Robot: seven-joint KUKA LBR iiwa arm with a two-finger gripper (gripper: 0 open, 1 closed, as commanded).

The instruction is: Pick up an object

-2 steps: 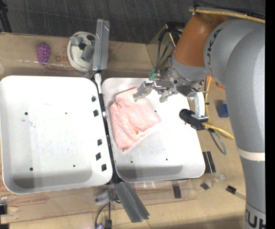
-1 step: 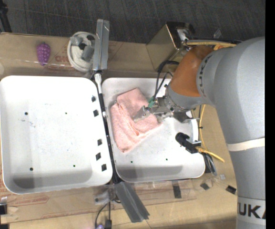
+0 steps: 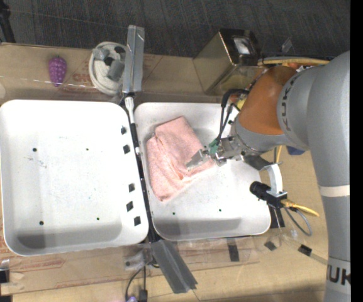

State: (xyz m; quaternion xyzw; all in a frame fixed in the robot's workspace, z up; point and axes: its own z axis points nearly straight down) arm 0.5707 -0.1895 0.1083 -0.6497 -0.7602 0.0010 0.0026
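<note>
Grasp phase appears underway: the gripper (image 3: 197, 161) sits at the right edge of the pink cloth (image 3: 170, 156) in the right bin (image 3: 247, 222); finger state cannot be determined. Next move calls for a confirmed pinch, then lift. Cloth is soft, folded, rumpled.
</note>
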